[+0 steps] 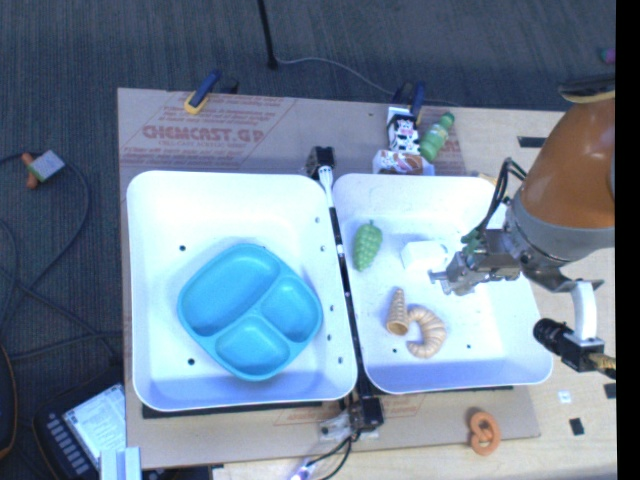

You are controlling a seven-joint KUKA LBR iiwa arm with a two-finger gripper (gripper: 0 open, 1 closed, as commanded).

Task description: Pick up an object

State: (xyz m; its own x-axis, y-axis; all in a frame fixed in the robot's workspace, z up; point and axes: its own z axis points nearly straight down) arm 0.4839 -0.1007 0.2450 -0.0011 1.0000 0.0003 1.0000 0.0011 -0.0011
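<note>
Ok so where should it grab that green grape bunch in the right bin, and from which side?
Probably from straight above, closing across the narrow width of the green grape bunch near its middle. It lies flat and elongated, running roughly top to bottom in the view, close to the right bin's left wall, so a sideways approach from that wall looks cramped.

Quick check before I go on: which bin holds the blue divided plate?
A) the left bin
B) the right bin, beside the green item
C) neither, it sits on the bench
A: the blue divided plate lies in the left bin, while the green item sits in the right bin.
</note>
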